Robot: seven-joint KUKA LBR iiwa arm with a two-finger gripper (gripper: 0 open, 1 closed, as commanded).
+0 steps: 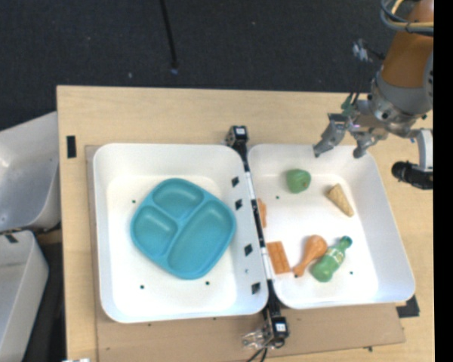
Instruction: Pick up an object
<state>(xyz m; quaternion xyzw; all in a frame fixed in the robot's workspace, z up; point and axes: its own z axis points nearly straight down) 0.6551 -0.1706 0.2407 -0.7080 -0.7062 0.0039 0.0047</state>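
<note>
The gripper (340, 143) hangs over the far edge of the right bin (389, 270), fingers spread apart and holding nothing, so the approach is in hand. Next it must descend onto one object; the green ball (298, 179) is nearest, beside a cone (340, 199), green bottle (331, 259) and orange pieces (278, 259). The left bin (106, 292) holds a blue divided tray (183, 227).

Blue tray (183, 228), three compartments, is seen lying flat in left bin (106, 277). Right bin (377, 202) is set just beside it on wooden bench (136, 115). Dark floor is noted behind.
</note>
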